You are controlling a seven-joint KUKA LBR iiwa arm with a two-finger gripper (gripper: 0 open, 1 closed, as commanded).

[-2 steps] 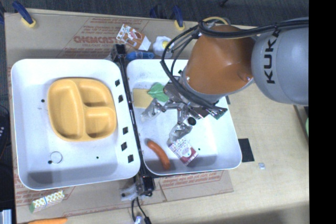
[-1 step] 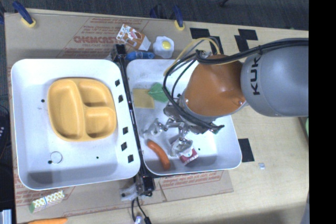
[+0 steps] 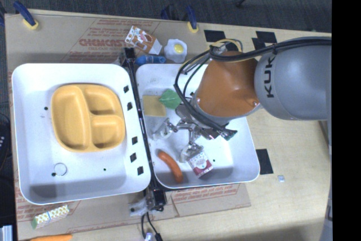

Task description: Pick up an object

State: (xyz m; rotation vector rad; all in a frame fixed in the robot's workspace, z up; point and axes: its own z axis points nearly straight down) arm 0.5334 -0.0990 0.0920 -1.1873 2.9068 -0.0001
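Camera view: risk of a failed pick, judged from crowding: red-and-white packet (image 3: 201, 165) just beside gripper (image 3: 190, 150), orange sausage (image 3: 170, 165) near, both in right bin (image 3: 248, 162); possible slip or nudge against bin wall. Gripper low over packet; finger spread and grasp impossible to tell

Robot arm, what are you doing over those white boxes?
The grey and orange robot arm is reaching in over the right bin, trying to pick something up. Its gripper hangs low in that bin, just above a small red and white packet. An orange sausage-shaped toy lies beside the packet, and a green piece and a pale yellow square sit farther back. The left bin holds a yellow divided tray. Nothing looks lifted yet.
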